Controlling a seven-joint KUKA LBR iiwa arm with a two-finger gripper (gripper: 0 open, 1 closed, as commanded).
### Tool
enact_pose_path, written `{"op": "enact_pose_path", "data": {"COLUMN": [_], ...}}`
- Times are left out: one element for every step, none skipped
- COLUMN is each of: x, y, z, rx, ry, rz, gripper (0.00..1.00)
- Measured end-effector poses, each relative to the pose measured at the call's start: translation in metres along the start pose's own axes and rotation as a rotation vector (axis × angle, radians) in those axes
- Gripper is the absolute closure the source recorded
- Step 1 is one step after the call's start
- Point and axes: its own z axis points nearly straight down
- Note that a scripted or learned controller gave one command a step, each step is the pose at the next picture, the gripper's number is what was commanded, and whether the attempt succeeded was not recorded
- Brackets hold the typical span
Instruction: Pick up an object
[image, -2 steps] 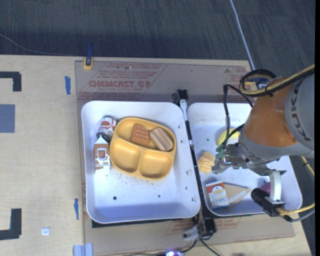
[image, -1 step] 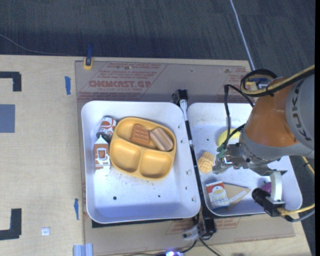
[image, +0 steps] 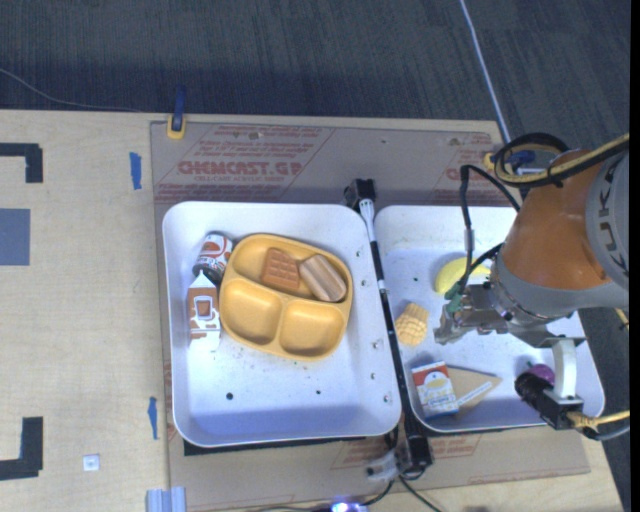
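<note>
My gripper (image: 458, 322) hangs over the right bin (image: 500, 225), under the grey arm with its orange band. A yellow corn cob piece (image: 411, 323) lies just left of it. A yellow rounded fruit (image: 452, 272) sits just above it, partly hidden by the arm. Nearer the front of this bin lie a small red-and-white carton (image: 433, 389) and a tan wedge (image: 473, 384). A purple item (image: 541, 372) peeks out by the arm's black mount at the bin's right side.
The left bin (image: 270, 400) bears a yellow divided plate (image: 283, 325) with a brown waffle (image: 281, 268) and a bread roll (image: 323, 277). A can (image: 211, 255) and a small carton (image: 203, 308) lie at its left wall. Cables run along the divider.
</note>
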Motion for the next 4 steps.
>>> {"op": "enact_pose_path", "data": {"x": [0.048, 0.0477, 0.0477, 0.0477], "y": [0.0176, 0.0176, 0.0176, 0.0176], "z": [0.0078, 0.0078, 0.0078, 0.0078], "rx": [0.002, 0.002, 0.002, 0.002], "ry": [0.001, 0.0, 0.0, 0.0], "rz": [-0.001, -0.001, -0.001, -0.001], "gripper": [1.0, 0.0, 0.0, 0.0]}}
